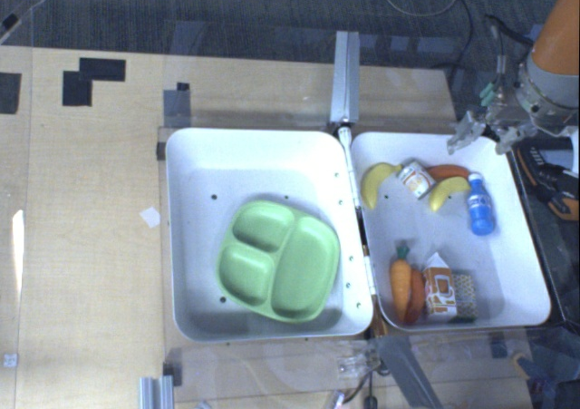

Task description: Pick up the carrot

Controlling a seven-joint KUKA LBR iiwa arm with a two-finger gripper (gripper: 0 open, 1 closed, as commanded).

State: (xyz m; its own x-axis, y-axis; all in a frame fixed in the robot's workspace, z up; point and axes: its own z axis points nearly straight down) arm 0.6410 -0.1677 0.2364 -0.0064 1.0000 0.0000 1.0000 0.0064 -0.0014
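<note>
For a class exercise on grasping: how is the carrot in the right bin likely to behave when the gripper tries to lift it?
The carrot looks rigid and tapered, so it probably slips toward its narrow end. Its rounded body may roll, though the carton beside it likely blocks that.

Light is even and fairly bright, diffuse from overhead. Both white bins (pixel 181 244) read clean, close to overexposed on the floors, only soft shadows along their inner walls. The green tray (pixel 279 260) drops a faint shadow lower left. Glare streak at the left edge, mid-height. Whole frame is low-res and soft; small items right of centre look smeared. My arm (pixel 553 63) at upper right is slightly blurred.
</note>
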